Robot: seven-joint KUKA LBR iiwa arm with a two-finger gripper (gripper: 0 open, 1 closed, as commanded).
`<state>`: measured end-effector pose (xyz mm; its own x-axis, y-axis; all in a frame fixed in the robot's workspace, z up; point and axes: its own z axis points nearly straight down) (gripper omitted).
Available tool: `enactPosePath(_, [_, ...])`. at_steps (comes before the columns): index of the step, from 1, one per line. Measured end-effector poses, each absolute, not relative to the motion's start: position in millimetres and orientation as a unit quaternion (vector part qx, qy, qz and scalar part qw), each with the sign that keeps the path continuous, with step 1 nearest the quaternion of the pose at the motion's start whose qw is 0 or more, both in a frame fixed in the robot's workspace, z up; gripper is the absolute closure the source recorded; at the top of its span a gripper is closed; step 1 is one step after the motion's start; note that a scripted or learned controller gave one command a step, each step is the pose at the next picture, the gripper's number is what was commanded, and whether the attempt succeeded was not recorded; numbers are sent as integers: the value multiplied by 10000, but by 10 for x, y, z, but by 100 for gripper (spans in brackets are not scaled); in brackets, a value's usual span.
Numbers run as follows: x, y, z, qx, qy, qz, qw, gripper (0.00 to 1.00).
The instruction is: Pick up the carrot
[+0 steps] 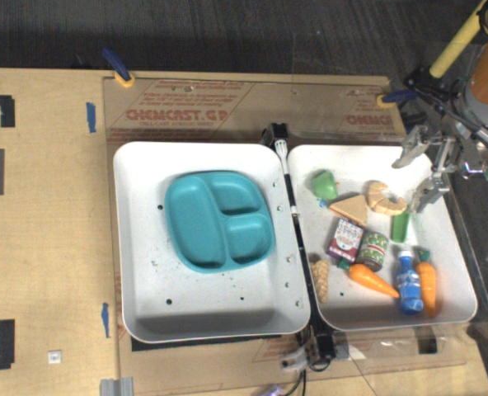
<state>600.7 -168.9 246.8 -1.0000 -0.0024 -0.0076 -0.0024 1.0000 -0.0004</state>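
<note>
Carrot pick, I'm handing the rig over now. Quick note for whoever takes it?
Gripper: hangs over the far right part of the right bin, fingers open, nothing between them.
Carrot: lying in the right bin's near half, beside a blue bottle. A second orange carrot-like piece lies on the bottle's other side, against the right wall.
Left bin: holds a teal divided plate.
Done: nothing, the carrot is not gripped.
Left: move toward the near side, descend on the carrot, close, lift.

grey metal gripper (426, 174) with slim silvery jaws, dark cabling at the wrist, orange band above
</note>
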Motion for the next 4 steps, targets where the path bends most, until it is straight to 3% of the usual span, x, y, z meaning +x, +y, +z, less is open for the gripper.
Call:
enactPosePath(1, [5480,-1304,1081,-1416,9899,-27,102,0])
enactPosePath(2, [5406,-2182,963,-1599,9869,-57,184,0])
enactPosePath(3, [4983,-1782,1218,-3031,9530,8,24,0])
enactPosePath(4, [5030,-2120,890,-3264,9452,64,57,0])
